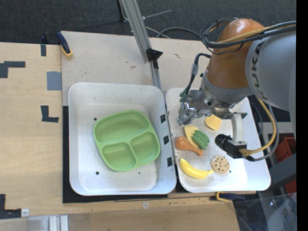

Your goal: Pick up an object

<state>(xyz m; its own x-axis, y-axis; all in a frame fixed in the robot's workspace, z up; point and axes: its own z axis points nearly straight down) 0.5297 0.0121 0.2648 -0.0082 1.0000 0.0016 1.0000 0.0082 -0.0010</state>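
My gripper (186,115) hangs over the left part of the right bin (250,174), just above a pale yellow and green toy (196,137). Below that toy lie an orange drumstick (187,146), a yellow banana (195,170) and a round spotted cookie (220,164). A yellow cheese wedge (213,123) lies to the gripper's right, partly under the wrist. The arm's bulk hides the bin's far part. Nothing shows between the fingers.
The left bin (79,129) holds a green divided plate (126,140). A metal pole (139,28) slants down to the bins' shared far corner. A black cable plug (230,145) hangs from the arm over the right bin.
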